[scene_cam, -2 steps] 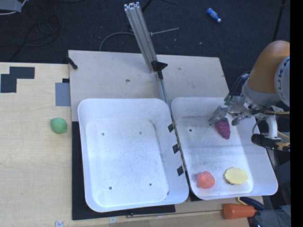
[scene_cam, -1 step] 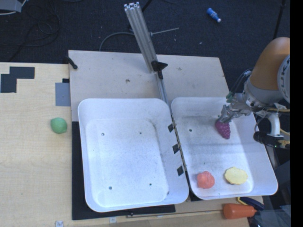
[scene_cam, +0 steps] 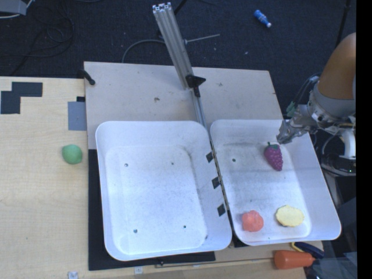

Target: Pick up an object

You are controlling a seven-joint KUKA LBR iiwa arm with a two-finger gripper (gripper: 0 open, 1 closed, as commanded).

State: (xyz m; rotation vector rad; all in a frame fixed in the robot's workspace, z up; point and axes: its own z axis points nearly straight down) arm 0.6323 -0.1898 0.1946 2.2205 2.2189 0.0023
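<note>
Orange handled object (scene_cam: 292,258) lies on the bench edge, nearest the lens, outside the bins. Gripper (scene_cam: 286,133) sits low over the right bin's (scene_cam: 325,214) far right side, just beside the purple berry-shaped toy (scene_cam: 274,156), its tip near the toy's green stem; grasp state cannot be told at this angle. Judgement: approach to the berry, nothing lifted yet. Berry looks knobbly, matte. Further out, toward the near wall: a round red-orange piece (scene_cam: 252,221) and a pale yellow lumpy one (scene_cam: 289,216), apart. Left bin (scene_cam: 110,156) smooth white plastic, speckled. Green ball (scene_cam: 72,154) rests on the wooden surface, well apart.
</note>
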